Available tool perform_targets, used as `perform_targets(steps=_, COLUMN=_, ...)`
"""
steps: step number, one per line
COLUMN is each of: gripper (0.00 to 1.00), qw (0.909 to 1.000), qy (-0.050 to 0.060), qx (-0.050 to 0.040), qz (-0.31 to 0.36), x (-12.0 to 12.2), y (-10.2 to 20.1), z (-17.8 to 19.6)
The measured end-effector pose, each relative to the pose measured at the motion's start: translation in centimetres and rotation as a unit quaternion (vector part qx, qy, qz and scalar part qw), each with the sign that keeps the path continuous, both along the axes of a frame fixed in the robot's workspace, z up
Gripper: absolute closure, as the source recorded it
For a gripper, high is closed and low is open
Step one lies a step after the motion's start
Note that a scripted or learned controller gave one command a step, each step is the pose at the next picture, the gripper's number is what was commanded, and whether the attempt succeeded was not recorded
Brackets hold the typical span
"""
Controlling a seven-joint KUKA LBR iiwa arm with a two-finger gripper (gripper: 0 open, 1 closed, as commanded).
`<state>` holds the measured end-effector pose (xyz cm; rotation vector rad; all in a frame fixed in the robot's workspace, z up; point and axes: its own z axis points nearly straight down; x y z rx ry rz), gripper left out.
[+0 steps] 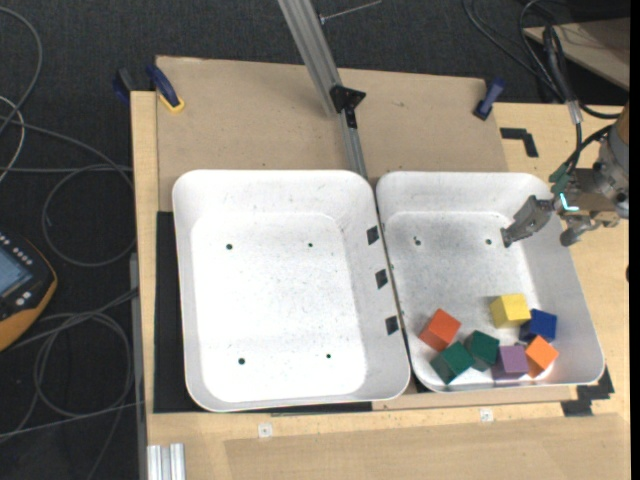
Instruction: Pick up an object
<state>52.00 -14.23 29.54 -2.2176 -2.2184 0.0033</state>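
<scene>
Several small blocks lie clustered in the front right corner of the right bin [450, 183]: a red-orange one [440, 328], a yellow one [511, 308], a blue one [541, 324], an orange one [541, 352], a purple one [512, 360] and two green ones [483, 347] [453, 362]. My gripper [539, 236] hangs over the bin's right rim, behind the blocks and apart from them. It is open, with nothing between its fingers.
The left bin [270, 298] lies beside the right one, with black clips [380, 278] along the shared wall. A grey metal bar [320, 58] slants in from the back. Blue clamps [165, 86] [489, 96] grip the board's far corners. Cables lie on the floor at left.
</scene>
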Motion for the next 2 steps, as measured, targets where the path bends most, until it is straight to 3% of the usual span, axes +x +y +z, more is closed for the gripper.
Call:
perform_targets(steps=1, gripper=0.0, qw=1.0, qy=-0.002, qx=-0.0005, qz=0.0, x=0.1, y=0.0, z=0.2)
perform_targets(steps=2, gripper=0.0, qw=1.0, qy=0.001, qx=0.0002, qz=0.0, x=0.4, y=-0.5, z=-5.8)
